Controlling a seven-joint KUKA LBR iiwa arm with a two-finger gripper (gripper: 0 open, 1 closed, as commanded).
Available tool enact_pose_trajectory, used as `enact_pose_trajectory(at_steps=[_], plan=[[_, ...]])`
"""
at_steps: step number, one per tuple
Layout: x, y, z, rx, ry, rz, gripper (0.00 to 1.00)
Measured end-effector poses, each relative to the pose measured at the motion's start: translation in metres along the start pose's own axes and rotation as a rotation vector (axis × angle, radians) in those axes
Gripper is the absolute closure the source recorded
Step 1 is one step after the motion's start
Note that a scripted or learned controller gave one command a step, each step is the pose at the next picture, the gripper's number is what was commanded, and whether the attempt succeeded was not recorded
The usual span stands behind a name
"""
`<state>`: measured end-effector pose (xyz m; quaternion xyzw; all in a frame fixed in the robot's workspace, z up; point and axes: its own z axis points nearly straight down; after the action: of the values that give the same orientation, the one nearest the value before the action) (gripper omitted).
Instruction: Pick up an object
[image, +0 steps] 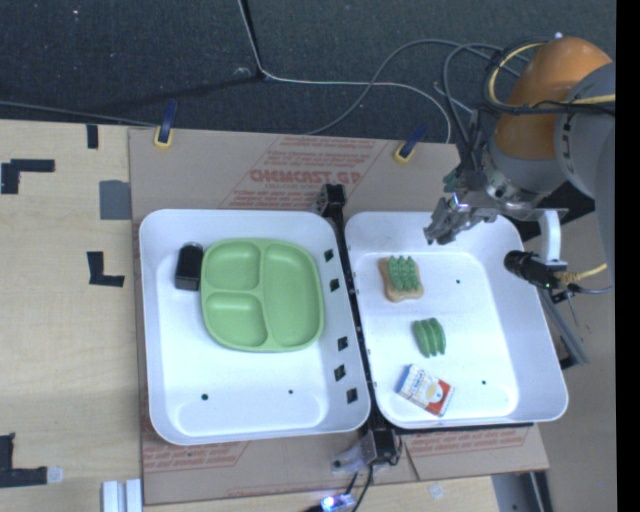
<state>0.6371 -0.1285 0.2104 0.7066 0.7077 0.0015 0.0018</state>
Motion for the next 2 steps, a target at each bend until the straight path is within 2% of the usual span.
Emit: enact_pose_trajectory(at_steps=[1,2], plan=[[0.043,-0.018,-0.011,0.005,0.002,-0.003,1.00],[0.103,-0.037,-0.013,0.007,0.002,-0.005,1.00]])
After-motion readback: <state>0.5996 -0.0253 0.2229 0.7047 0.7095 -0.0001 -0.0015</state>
